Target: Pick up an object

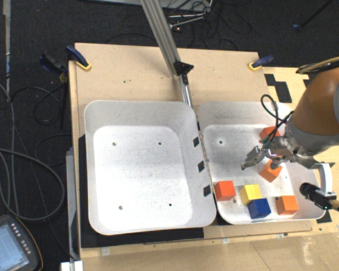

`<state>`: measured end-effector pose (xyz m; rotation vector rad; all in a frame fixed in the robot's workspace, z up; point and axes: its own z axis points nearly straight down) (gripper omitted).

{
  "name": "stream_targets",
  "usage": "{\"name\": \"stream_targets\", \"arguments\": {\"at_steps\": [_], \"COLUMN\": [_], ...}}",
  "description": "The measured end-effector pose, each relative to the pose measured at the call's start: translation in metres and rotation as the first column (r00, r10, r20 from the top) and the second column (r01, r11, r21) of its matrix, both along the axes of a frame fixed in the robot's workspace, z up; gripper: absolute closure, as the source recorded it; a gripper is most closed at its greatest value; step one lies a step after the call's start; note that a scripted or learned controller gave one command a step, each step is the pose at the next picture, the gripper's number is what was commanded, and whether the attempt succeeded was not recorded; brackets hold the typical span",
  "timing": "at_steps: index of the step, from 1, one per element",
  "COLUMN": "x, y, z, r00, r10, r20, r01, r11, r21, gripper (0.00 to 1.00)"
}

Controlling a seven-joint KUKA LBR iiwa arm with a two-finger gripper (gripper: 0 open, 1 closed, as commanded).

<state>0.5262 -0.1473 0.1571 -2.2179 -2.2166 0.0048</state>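
Five small blocks lie in the right-hand shallow white plastic bin, and my tool hangs low over the right part of that bin, its grey fingers spread apart, one tip reaching left toward bare bin floor. A tilted orange cube sits just on the near side of the tool, touching or nearly touching it; I cannot tell whether any finger actually bears on it, and nothing is clamped between the fingers. A second bit of orange peeks out on the far side of my wrist, probably another block, though the arm hides most of it.

Along the near wall of the bin sit an orange cube, a yellow cube, a blue cube touching the yellow one, and one more orange block to the right. The left-hand white bin holds no blocks.

I judge this the approach-and-grasp step: nothing is lifted yet. My next move calls for centring the spread fingers over the tilted orange cube, coming down so they straddle it, closing squarely on opposite faces, then lifting straight up. Its tilt may let it slip.
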Motion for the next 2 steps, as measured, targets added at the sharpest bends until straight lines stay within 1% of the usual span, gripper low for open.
{"name": "stream_targets", "arguments": {"at_steps": [1, 2], "x": [0.004, 0.006], "y": [0.000, 0.000], "z": [-0.037, -0.025], "r00": [1.000, 1.000], "r10": [-0.001, 0.000], "r20": [0.017, 0.023], "r01": [0.001, 0.000], "r11": [1.000, 1.000], "r21": [-0.008, -0.007], "gripper": [0.00, 1.00]}}
